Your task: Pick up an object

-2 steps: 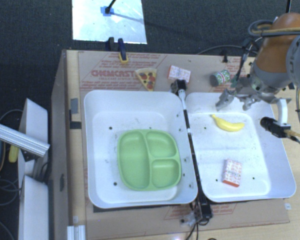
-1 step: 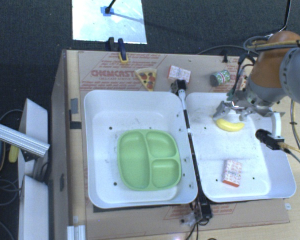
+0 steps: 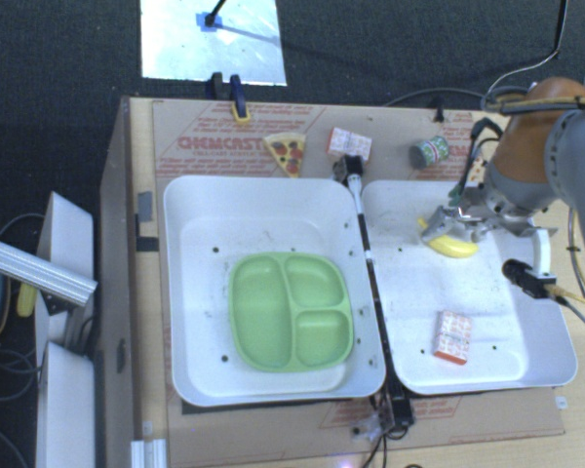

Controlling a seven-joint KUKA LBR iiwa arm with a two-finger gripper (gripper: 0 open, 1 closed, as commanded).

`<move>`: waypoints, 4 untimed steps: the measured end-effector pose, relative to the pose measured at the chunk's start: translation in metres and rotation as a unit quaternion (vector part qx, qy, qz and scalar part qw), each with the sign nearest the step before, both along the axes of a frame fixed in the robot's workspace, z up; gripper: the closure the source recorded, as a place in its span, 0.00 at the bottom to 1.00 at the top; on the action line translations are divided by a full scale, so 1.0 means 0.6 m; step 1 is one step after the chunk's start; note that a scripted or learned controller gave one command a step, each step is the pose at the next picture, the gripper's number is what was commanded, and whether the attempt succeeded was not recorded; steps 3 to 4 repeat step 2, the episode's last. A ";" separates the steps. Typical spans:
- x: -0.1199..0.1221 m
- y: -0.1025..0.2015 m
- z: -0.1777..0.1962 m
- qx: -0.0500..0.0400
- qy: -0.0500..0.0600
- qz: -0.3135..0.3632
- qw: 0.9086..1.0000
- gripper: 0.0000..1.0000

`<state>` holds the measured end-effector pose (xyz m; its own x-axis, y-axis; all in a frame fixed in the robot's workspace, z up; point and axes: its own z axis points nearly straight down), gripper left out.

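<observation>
Camera view, pincer (image 3: pixel 447 224) over yellow banana (image 3: pixel 452 247), right bin (image 3: pixel 546 354)

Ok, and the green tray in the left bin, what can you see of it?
The green tray is a pale green, plastic-looking divided plate with rounded corners: one large compartment on its left side and two smaller ones on its right. It lies flat and right side up on the floor of the left bin, toward the bin's lower middle, turned slightly off square to the walls. Nothing lies in its compartments, and nothing touches it except the bin floor.
</observation>
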<state>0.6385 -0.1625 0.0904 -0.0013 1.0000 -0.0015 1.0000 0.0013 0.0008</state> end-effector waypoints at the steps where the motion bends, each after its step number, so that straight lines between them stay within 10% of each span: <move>1: -0.005 0.054 -0.010 0.001 0.000 0.001 1.000 0.00; 2: -0.004 0.054 0.008 0.000 -0.002 0.002 1.000 1.00; 4: -0.004 0.054 0.008 0.000 -0.002 0.002 1.000 1.00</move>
